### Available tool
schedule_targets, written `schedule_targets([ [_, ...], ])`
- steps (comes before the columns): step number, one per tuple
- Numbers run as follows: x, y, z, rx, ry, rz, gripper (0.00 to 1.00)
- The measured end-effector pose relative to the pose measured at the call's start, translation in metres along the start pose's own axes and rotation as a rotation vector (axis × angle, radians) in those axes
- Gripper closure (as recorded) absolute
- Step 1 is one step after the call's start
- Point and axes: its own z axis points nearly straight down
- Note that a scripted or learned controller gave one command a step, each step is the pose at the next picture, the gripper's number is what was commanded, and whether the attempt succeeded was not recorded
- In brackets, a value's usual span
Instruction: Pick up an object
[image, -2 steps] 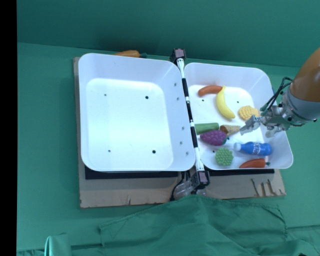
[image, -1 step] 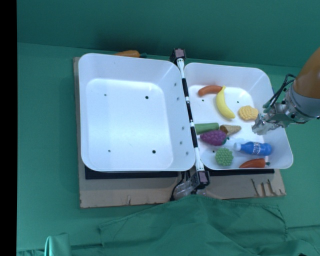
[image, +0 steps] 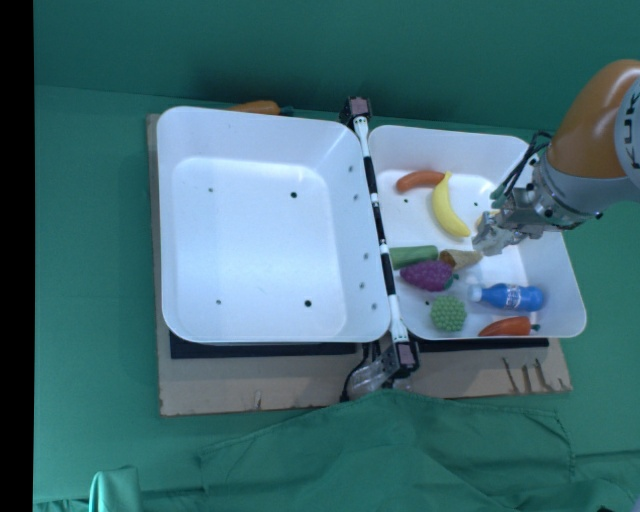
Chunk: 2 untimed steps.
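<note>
White right bin (image: 560, 300), curved yellow banana (image: 449, 208), claw (image: 490, 238) just beside

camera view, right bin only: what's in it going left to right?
Cucumber → purple grapes → banana → blue bottle. The gripper hangs between banana and bottle. Left out for overlapping x-positions: sausage, green ball, cone, carrot.
</note>
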Motion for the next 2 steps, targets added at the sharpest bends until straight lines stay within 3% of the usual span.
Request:
schedule_targets([
  [1,-0.001,-0.001,-0.001,0.001,0.001,0.003,0.00],
  [2,-0.003,0.000,-0.013,-0.006,-0.002,0.006,1.00],
])
